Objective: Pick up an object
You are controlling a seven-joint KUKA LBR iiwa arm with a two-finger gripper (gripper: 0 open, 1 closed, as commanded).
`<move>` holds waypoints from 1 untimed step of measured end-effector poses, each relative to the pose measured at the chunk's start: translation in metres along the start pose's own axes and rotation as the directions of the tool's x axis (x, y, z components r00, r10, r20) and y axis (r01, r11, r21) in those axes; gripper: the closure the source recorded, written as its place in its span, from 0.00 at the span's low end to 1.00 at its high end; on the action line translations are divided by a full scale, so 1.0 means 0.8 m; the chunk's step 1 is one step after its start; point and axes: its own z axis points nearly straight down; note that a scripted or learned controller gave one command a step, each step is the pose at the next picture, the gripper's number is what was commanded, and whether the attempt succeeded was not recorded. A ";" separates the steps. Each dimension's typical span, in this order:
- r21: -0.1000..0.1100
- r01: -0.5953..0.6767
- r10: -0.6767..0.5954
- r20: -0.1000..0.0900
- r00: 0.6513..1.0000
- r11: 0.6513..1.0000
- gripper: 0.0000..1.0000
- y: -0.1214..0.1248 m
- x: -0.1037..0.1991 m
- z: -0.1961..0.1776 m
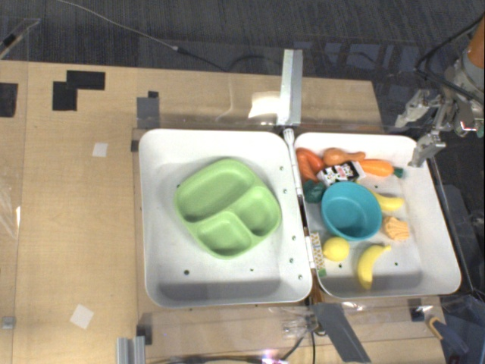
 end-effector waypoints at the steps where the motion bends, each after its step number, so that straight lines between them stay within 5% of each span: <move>1: -0.003 0.028 -0.028 -0.008 1.000 1.000 0.00 0.012 0.045 0.198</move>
